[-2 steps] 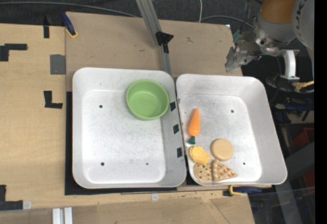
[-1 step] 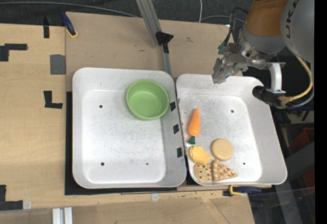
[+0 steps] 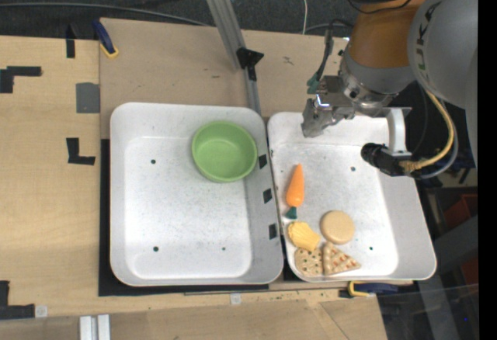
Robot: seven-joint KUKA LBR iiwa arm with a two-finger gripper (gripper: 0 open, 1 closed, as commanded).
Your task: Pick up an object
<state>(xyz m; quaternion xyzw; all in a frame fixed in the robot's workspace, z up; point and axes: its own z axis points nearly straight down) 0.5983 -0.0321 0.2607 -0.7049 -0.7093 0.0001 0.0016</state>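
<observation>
Carrot (image 3: 295, 185) (orange), below gripper (image 3: 314, 125), apart

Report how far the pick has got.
Nothing looks picked yet. The gripper is over the right bin's far left corner, above bare floor. The carrot, the round biscuit and the crackers lie in the bin, the green bowl in the left one. Choosing, descending, grasping and lifting remain.
</observation>
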